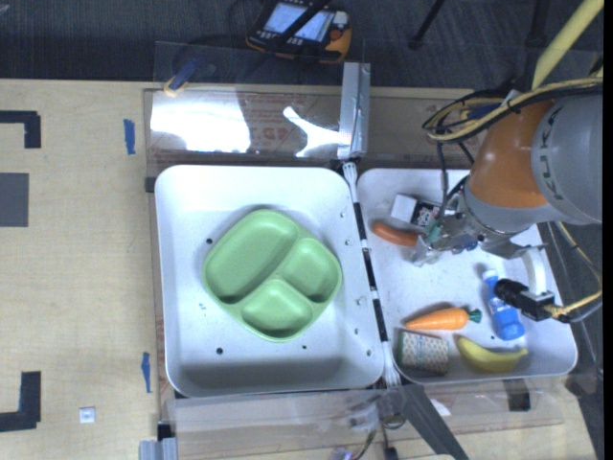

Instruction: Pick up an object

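The red sausage point(394, 232) lies in the right bin point(556, 353) near its upper left, just beside the lowered jaws point(433, 245), whose state I cannot tell, so the approach seems underway and a closing grasp comes next.

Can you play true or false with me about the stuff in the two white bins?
1. The green divided plastic plate lies in the left white bin. True.
2. The yellow toy banana lies on the green plate. False: it lies in the right white bin, near its front edge.
3. The orange toy carrot lies beside the banana. True.
4. The arm's tool hangs over the left bin. False: it is over the right bin, beside a small orange-red sausage-shaped toy.
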Controlling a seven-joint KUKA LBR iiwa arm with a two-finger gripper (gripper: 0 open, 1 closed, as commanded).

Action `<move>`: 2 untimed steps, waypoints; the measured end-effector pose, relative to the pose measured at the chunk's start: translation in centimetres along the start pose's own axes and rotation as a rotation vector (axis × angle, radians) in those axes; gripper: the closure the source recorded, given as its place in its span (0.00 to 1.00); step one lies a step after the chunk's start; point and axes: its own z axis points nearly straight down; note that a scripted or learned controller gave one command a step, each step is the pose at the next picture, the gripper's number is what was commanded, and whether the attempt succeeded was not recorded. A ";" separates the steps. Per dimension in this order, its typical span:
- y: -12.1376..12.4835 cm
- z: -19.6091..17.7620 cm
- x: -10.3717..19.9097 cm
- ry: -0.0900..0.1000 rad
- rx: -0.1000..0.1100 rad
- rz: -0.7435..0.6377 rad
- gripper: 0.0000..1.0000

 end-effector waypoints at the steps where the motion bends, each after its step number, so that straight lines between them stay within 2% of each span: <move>1: 0.0 0.0 0.0 0.000 0.000 0.000 0.00; 2: 4.6 1.5 -1.7 0.016 0.034 -0.061 0.00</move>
